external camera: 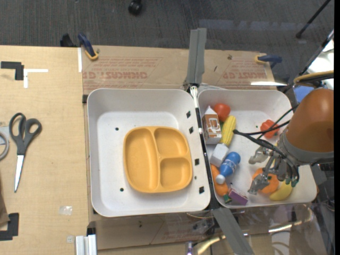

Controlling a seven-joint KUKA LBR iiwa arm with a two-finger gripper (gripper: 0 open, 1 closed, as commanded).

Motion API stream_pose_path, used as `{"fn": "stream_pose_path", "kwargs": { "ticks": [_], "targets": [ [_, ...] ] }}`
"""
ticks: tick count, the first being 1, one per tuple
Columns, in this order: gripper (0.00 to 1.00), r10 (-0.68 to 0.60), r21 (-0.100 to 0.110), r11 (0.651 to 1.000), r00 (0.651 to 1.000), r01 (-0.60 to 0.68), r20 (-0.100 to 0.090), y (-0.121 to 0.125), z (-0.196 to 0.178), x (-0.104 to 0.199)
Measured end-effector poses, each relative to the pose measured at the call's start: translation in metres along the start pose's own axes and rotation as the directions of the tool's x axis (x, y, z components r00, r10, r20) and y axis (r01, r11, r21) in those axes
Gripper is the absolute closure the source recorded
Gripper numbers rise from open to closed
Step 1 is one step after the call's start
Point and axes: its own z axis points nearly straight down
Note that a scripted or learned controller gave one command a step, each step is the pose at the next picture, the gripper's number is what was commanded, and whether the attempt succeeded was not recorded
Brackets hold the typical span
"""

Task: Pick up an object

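You see the gripper [264, 180] low in the right bin [245, 95], its fingers closed around the orange toy [270, 185], just beside the yellow banana [282, 191], well right of the blue bottle [229, 164]

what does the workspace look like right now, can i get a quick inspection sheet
surface: wooden bench with two white bins side by side, left bin and right bin
job's things: right bin holds a corn cob, a blue bottle, a small carton, a red item, an orange fruit, a banana and a purple piece
clutter: yellow divided plate in the left bin; scissors on the bench
grippers: gripper low in the right bin by the orange fruit; nothing seen held
cables: black cables run across the right bin to the wrist
surroundings: cardboard behind the bins, blue clamps, grey carpet
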Motion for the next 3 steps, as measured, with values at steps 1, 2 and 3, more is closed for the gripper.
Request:
{"fn": "stream_pose_path", "kwargs": {
  "ticks": [1,2,3],
  "targets": [
    [1.00,-0.002,0.000,1.000,1.000,0.002,0.004,0.000,-0.010,-0.002],
    [0.00,-0.002,0.000,1.000,1.000,0.002,0.004,0.001,-0.009,-0.002],
    [0.00,-0.030,0.001,1.000,1.000,0.030,0.006,0.047,0.008,0.016]
  ]
}}
